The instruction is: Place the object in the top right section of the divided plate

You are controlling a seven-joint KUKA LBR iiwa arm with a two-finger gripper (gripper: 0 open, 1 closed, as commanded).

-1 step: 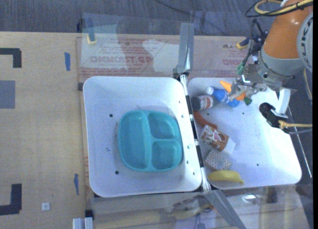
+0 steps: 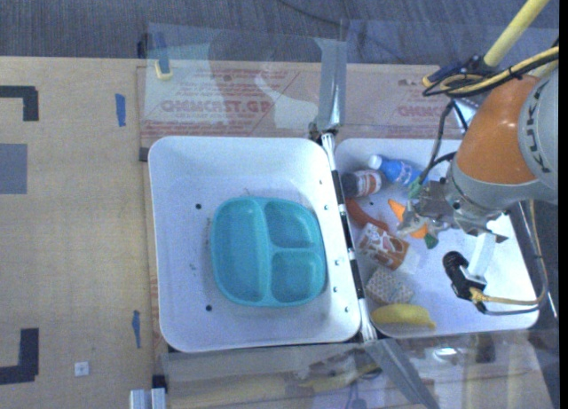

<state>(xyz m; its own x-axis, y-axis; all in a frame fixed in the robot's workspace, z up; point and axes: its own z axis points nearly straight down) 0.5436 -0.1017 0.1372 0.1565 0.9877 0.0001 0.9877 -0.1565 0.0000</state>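
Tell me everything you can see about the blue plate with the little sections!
The turquoise divided plastic plate is a rounded rectangle with raised ridges splitting it into three compartments: one long section down its left side and two smaller ones stacked on its right. It looks smooth, slightly glossy and has nothing in any section. It lies flat, right way up, near the middle of the left shallow white bin, resting on the bin's floor and touching none of its walls.

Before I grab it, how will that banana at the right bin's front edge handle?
The banana looks curved and smooth, so it may rock or slip from a pinch. It lies against the right bin's front wall, so a push would likely slide it along. Probably plastic, light.
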